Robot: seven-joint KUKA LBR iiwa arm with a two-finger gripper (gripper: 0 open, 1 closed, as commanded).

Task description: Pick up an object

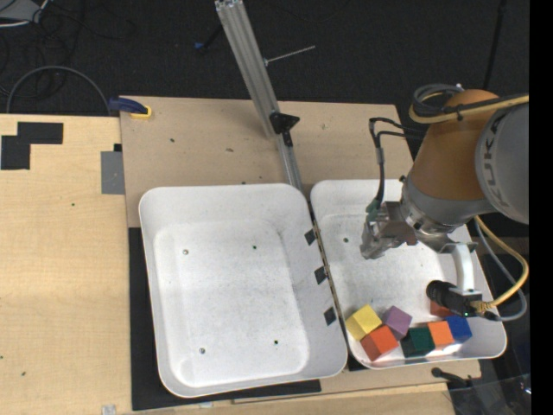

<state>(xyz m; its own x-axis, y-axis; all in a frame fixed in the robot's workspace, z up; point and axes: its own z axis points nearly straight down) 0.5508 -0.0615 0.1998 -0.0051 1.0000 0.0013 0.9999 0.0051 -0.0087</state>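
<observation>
Landmark: I take the right-hand shallow white plastic bin [346, 199] as my reference; it sits on the pale wooden tabletop [199, 141], touching the matching left-hand white bin [164, 210] along a shared edge.
Arm: my grey arm with its orange band [458, 150] reaches in over the far right part of the right bin.
Jaws: the grey two-finger gripper [373, 247] hangs over the middle of the right bin's floor; I cannot tell from here whether the jaws are apart or together, and I see nothing between them.
Objects: a cluster of small blocks lies in the right bin's near corner, well apart from the gripper: a yellow cube [365, 320], a red cube [378, 342], a purple cube [397, 320], a dark green cube [418, 341], an orange cube [441, 332] and a blue cube [460, 327], packed close against one another.
Behind: a slanted aluminium rail [253, 67] rises beyond the right bin's far left corner.
</observation>
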